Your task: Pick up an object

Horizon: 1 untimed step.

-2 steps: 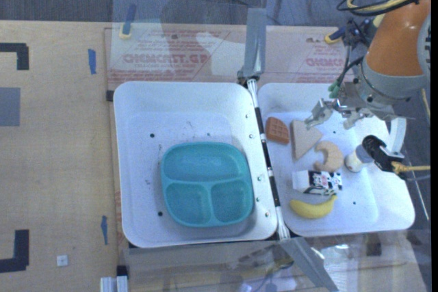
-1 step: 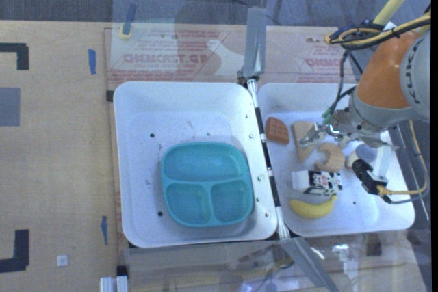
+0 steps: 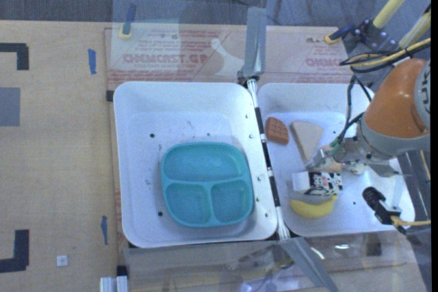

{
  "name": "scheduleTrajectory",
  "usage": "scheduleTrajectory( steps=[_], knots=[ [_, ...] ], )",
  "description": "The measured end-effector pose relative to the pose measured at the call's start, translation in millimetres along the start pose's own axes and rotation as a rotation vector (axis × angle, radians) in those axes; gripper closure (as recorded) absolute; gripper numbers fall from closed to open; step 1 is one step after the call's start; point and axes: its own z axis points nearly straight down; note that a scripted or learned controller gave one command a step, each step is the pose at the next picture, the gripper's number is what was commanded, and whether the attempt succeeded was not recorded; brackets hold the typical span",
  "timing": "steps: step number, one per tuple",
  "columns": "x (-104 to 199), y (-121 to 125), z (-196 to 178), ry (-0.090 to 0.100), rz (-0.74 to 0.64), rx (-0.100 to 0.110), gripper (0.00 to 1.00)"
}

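Camera view: two white bins side by side at frame centre. Left bin (image 3: 137, 106) holds a teal divided tray (image 3: 205, 183), sitting low and centre. Right bin (image 3: 287, 96) holds a brown waffle-like piece (image 3: 276, 130) at upper left, a tan wedge (image 3: 307, 137) just beside it, a yellow banana (image 3: 313, 208) near the lower edge, and a small black-and-white patterned item (image 3: 326, 182) just above the banana. Arm (image 3: 400, 106) enters from the right, orange band above the wrist. Gripper (image 3: 327, 162) sits low over the right bin, between wedge and patterned item; cannot tell how it is set or whether it grips anything.
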Motion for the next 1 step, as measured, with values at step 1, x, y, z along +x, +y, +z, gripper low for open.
scheduleTrajectory(
  steps=[1],
  knots=[
    [-4.3, -0.3, -9.5, -0.002, 0.007, -0.002, 1.00]
  ],
)
